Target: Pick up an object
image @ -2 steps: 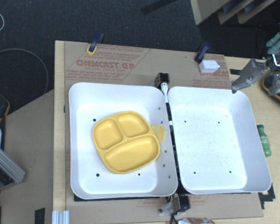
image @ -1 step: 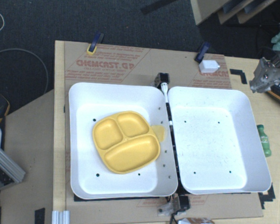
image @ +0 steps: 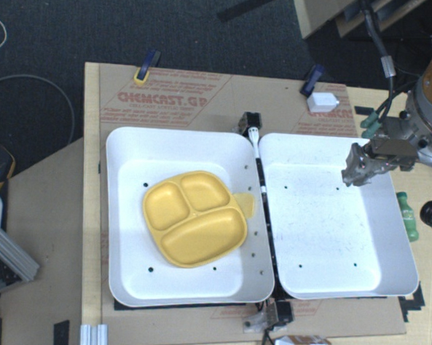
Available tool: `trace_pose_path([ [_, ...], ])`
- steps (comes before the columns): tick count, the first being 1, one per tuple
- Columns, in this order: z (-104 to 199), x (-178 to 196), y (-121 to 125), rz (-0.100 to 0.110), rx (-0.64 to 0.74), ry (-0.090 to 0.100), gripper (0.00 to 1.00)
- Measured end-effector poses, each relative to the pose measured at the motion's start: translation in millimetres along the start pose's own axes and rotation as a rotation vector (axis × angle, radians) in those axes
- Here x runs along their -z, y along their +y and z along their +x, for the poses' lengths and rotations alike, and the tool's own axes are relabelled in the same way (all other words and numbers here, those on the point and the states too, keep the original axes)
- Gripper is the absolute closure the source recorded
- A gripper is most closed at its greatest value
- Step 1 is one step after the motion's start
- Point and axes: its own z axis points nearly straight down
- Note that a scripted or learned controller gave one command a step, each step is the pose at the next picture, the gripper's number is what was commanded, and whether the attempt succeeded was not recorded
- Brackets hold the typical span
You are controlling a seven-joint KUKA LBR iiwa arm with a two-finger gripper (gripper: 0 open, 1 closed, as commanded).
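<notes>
Hovering hand, one yellow plate in the left bin

Bearing everything is one surface point(image: 206, 94), a tan board with red print. On it sit two white bins side by side, touching along a black hinge line. One yellow plate point(image: 194, 218) with three compartments lies tilted in the left bin point(image: 129, 155), near its middle. A small yellow scrap point(image: 245, 203) lies just beside the plate's right rim. The right bin point(image: 321, 240) shows a speckled white floor. One arm point(image: 428, 108) reaches in from the right, and its hand point(image: 361, 170) hangs over the right bin's upper right part, well apart from the plate. I cannot tell whether the hand is apart or together; nothing shows between its tips. Two clamps, one at point(image: 145, 66) and one at point(image: 312, 81), sit on the board's far edge.
</notes>
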Motion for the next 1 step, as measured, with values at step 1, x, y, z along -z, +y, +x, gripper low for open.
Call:
trace_pose_path([
  [1, 72.7, -26.9, 0.9, -0.008, 0.01, 0.002, 1.0],
])
